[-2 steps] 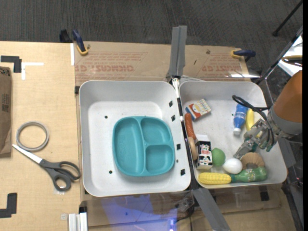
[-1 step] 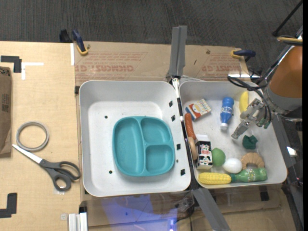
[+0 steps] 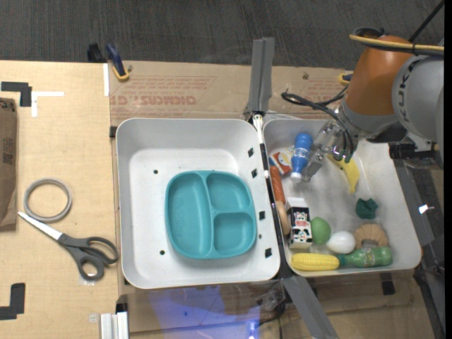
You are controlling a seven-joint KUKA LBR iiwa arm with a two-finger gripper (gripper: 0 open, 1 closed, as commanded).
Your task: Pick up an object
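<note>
Bottle (image 3: 302, 152), blue with a pale cap, lies in the right bin (image 3: 404, 210) just beside my hand (image 3: 316, 162), on the side toward the divider, its long axis running roughly up and down the view. My hand hangs low in the upper part of that bin. Whether it is spread or pressed together I cannot tell from this angle, and I see nothing between its tips. A banana (image 3: 349, 174) lies just on my other side, toward my arm. Lower in the same bin sit a milk carton (image 3: 300, 226), a green ball (image 3: 320, 229), a white egg (image 3: 342, 243) and a corn cob (image 3: 316, 261). The left bin (image 3: 141, 210) holds a teal divided plate (image 3: 210, 214).
</note>
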